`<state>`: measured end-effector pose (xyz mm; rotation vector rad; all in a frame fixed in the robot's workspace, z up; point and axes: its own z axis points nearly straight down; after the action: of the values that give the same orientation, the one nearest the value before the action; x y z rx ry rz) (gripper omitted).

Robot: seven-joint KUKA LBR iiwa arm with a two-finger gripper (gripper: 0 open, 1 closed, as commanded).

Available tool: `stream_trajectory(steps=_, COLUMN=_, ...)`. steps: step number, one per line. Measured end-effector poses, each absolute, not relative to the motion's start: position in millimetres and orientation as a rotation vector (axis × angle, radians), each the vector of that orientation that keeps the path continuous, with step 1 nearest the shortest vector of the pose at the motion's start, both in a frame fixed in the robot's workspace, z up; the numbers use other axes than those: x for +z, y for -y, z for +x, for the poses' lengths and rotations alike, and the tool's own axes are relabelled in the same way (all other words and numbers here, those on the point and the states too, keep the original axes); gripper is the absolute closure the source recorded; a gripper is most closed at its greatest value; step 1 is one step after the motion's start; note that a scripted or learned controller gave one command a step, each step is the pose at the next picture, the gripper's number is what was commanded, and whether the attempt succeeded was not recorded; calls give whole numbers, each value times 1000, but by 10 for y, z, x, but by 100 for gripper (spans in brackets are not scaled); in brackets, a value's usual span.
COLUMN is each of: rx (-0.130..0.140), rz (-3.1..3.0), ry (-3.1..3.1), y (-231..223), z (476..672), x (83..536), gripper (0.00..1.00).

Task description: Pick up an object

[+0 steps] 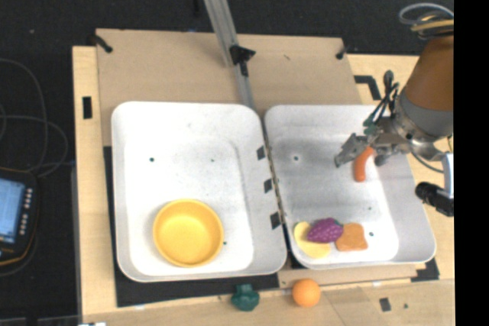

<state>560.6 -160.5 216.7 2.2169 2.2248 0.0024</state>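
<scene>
The gripper (pixel 365 156) hangs over the right bin (pixel 306 133), toward its right side and about midway between the far and near rims. An orange carrot-like piece (pixel 361 165) shows between its grey fingers, pointing down toward the bin floor — so the gripper is clamped on it, with the piece's lower end seemingly clear of the white surface. Behind the fingers, the wrist rises into the orange band (pixel 432 84) of the arm, which comes in from the right edge of the bench.

In the same bin, along the near rim, three things lie in a tight row: a pale yellow flat piece (pixel 304 239) toward the near-left corner, a purple bunch of grapes (pixel 325 230) resting partly on it, and an orange-brown chunk (pixel 352 238) touching the grapes on their right.

The left bin (pixel 183 141) holds a yellow bowl (pixel 188 232), upright, close to its near rim and left of centre.

Outside the bins, on the bench's near edge (pixel 153 300), a small orange ball (pixel 306 292) sits just below the right bin's near-left corner — a dark green object (pixel 245 298) lies near it to the left. A grey metal pole (pixel 218 8) slants up from the gap between the bins at their far edge.
</scene>
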Motion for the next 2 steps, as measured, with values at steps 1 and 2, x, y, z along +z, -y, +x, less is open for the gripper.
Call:
stream_trajectory(steps=1, rx=3, rz=2218, ry=-2224, y=1604, z=5606, x=2167, gripper=0)
stream_trajectory(steps=2, rx=-5, rz=2222, ry=-2221, y=1607, z=5614, x=1746, gripper=0)
